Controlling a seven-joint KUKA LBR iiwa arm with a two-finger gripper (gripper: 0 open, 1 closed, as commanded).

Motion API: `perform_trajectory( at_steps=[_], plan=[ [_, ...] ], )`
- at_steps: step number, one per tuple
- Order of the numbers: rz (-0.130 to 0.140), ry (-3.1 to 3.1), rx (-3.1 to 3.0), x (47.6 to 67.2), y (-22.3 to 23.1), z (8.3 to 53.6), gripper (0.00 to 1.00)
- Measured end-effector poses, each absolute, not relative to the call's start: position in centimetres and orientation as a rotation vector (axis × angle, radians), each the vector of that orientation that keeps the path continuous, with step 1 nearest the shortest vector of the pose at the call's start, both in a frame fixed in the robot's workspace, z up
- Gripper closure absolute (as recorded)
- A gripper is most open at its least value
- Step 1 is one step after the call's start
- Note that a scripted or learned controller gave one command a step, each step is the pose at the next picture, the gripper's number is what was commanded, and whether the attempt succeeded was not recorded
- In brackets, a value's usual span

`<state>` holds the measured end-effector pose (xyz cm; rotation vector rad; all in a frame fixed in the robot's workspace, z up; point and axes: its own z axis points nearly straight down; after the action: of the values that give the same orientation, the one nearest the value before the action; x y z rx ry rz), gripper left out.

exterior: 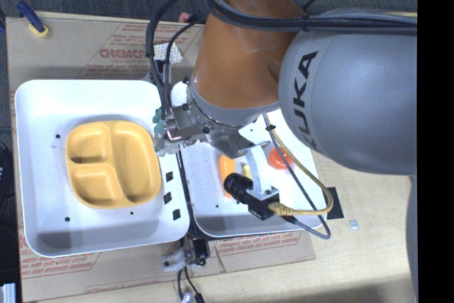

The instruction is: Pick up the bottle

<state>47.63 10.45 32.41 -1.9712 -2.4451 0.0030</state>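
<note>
Wrist hardware is crowding the right bin, with the grey KUKA arm reaching in from the right and its orange band hanging over the bin's far end. The claw is pointing down into that bin just below the band, and the wrist is covering it from above, so I cannot tell whether it is spread or pressed together, or whether it is pinching anything. A black plug with a yellow-tipped cable is sticking out beneath it toward the bin's near edge.

Two coloured bits are peeking out beside the claw on the bin floor: an orange piece with a sliver of yellow next to it, lying just to the left, and a red-orange piece lying just to the right, partly crossed by a thin cable. Which of these is the bottle is not showing clearly; both are sitting very near the claw, and contact cannot be judged.

A yellow divided plate is lying flat in the middle of the left bin, well apart from the claw. Both bins are resting on a printed cardboard sheet, with a blue-and-yellow item lying at its far left corner.
</note>
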Motion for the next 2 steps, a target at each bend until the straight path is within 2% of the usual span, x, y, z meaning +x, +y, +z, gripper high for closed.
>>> perform_trajectory(
  at_steps=[1,2],
  plan=[
    [0.005,-2.331,-2.104,47.6,-0.3,28.1,1.0],
    [0.007,-2.372,-2.052,47.5,3.3,19.1,1.0]
  ],
)
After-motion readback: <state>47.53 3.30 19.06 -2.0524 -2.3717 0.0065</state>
